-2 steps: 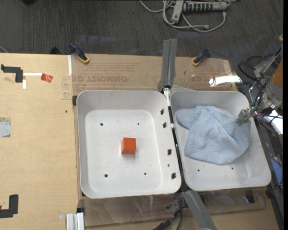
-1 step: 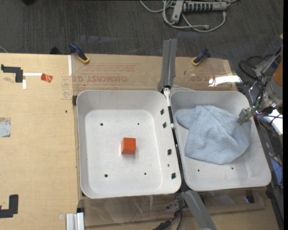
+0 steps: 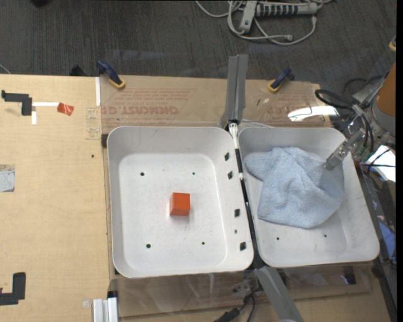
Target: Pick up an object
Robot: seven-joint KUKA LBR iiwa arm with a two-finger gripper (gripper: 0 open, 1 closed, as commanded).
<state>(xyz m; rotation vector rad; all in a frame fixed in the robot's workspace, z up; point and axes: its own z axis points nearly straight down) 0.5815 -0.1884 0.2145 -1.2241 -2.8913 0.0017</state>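
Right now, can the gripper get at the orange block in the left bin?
Probably yes. The orange block sits alone, open from above; the gripper is over the blue cloth in the right bin, so it must cross the divider.

Grey metallic claw, apparently cabled.

arm: I see it entering at right edge, upper half of frame | gripper: angled down-left, tip low, right of centre

Lab: clamped cardboard, floor cables.
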